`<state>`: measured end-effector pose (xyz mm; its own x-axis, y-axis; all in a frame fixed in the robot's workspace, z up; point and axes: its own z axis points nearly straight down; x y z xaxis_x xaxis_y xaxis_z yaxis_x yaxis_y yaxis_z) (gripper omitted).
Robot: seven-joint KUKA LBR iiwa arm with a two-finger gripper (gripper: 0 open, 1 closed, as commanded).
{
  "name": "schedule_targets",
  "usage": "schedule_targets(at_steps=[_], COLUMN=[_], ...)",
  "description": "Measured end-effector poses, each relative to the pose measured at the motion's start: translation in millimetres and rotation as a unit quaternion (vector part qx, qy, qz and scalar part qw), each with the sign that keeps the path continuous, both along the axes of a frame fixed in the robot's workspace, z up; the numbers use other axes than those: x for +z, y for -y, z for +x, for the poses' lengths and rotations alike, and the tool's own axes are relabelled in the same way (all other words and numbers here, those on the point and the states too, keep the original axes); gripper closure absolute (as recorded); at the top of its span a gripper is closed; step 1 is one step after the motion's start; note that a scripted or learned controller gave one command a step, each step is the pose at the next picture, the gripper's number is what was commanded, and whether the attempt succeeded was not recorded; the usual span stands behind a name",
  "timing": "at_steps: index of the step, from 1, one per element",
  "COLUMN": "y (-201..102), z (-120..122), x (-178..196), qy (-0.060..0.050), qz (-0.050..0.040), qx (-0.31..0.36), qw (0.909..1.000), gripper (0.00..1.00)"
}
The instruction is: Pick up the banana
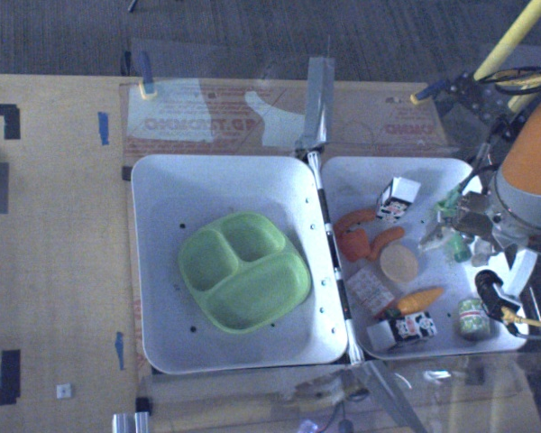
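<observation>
Hovering with the claw (pixel 444 231) over the right bin (pixel 361 174); cannot tell its state. Seeing a tan disc (pixel 398 264) just left of it, a carrot (pixel 421 298) lower left.

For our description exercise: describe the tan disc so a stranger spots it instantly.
Look in the right white bin. Near its middle, between red-orange pieces above and a yellow-orange piece below, lies the tan disc. It alone is round and pale.

1 fixed camera looks down at a slant, from well above, on both white bins (pixel 153 242).
</observation>
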<state>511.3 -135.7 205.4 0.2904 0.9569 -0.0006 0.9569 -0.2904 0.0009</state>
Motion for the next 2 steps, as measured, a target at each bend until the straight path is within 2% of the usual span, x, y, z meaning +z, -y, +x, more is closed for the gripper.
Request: schedule_targets(at_steps=[1,2], y=[-48,21], z=[-1,76], x=[-22,-76], qy=[-0.002,-0.001], qz=[0.0013,-0.0001], qx=[-0.075,-0.069], qw=[0.9972,0.9976], gripper=[0.0,0.0])
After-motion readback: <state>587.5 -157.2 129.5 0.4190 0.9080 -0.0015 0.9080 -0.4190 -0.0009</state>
